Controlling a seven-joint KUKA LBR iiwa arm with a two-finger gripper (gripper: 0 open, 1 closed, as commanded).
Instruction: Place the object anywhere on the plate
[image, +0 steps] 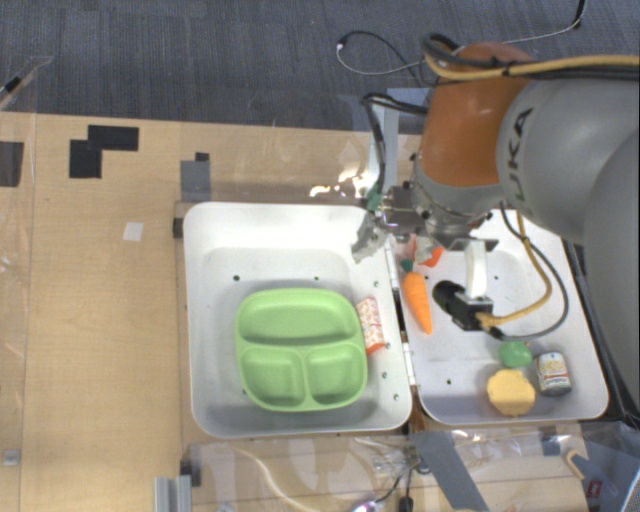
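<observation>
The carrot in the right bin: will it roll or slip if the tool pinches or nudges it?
The carrot looks like a smooth, tapered toy, so it would probably stay stiff but could slip out of a pinch near its narrow tip. It lies on its side beside the right bin's left wall; a sideways nudge would likely roll it in a curve.

arm (560, 130) cut off right — pincer (420, 250) fingers unclear

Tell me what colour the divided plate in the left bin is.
Light green, seen clearly in the camera view: the plate has three compartments.
</observation>
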